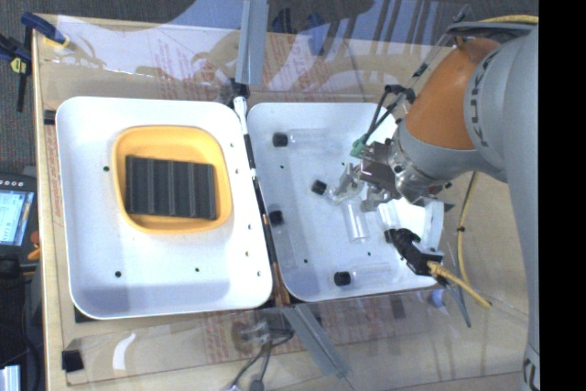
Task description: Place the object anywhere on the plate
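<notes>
A yellow plate (171, 142) with rounded corners lies in the left bin (92, 270). On it rests a dark grey ridged rectangular object (171, 188), flat and covering most of the plate's middle. My gripper (349, 204) hangs over the right bin (302, 261), well to the right of the plate. Its clear fingers (341, 186) are spread open, and nothing shows between them. The grey arm with its orange band (444, 105) comes in from the right.
Small black pegs (318, 188) dot the right bin's floor, one just left of the gripper. A metal rail (249, 41) runs behind the seam between the bins. A yellow and black cable (430, 266) trails at the right bin's near right corner.
</notes>
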You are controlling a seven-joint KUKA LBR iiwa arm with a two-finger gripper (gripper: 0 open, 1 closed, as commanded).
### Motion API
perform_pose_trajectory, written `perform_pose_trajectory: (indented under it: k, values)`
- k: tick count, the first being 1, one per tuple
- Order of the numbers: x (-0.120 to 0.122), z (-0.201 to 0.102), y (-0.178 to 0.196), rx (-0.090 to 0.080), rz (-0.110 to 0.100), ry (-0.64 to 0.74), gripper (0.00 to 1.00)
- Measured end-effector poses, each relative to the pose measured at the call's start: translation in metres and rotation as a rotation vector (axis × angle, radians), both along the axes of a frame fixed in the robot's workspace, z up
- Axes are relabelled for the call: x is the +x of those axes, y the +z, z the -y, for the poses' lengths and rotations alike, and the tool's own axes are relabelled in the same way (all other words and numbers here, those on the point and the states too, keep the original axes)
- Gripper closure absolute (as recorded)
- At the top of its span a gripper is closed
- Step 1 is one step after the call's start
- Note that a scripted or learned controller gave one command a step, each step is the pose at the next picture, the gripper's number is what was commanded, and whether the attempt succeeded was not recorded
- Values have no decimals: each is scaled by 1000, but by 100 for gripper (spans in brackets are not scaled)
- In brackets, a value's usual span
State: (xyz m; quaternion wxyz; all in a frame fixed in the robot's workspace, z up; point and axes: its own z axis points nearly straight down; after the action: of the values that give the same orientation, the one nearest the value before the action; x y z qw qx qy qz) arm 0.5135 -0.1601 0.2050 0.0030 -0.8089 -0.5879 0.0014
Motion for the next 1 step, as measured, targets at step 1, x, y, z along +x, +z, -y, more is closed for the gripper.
perform_pose_trajectory:
  k: [1]
  values:
    - [39, -37, 48, -2, 3, 166, 100]
